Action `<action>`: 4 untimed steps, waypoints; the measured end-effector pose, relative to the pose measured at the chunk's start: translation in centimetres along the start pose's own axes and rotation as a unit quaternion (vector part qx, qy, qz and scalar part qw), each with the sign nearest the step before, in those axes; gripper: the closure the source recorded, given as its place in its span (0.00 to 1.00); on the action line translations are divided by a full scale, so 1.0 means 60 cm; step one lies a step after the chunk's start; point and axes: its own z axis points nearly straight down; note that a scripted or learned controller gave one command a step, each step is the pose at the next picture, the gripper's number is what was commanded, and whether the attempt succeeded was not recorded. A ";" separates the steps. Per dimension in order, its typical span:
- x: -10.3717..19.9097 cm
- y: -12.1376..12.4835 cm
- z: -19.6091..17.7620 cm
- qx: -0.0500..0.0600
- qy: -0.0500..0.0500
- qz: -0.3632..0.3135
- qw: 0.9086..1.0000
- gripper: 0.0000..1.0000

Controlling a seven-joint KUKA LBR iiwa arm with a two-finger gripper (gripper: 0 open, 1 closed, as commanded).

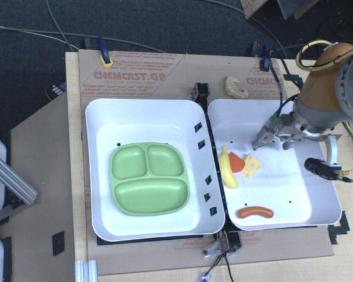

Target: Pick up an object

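Yellow banana point(227, 169) lay in the right bin point(300, 213) beside a red piece point(236, 163), cheese wedge point(251, 165) and sausage point(255, 212). Spread and holding nothing, the jaws point(275, 138) hovered near them.

In the right bin point(317, 207), a yellow banana point(227, 169) lies beside a red wedge point(237, 163) and cheese point(251, 165); a sausage point(255, 212) lies nearer the front.

— What rests on the surface point(135, 75)?
— Two white bins: left bin point(97, 157), right bin point(317, 207), touching. A beige curved piece point(236, 87) lies behind the right one.
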 end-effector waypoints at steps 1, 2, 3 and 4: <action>0.001 0.000 0.040 -0.001 0.000 -0.001 1.000 0.00; 0.001 0.002 0.018 -0.004 -0.001 0.000 1.000 1.00; 0.015 -0.006 -0.075 -0.006 -0.002 -0.001 1.000 1.00; 0.021 -0.013 -0.152 -0.006 -0.002 -0.001 1.000 1.00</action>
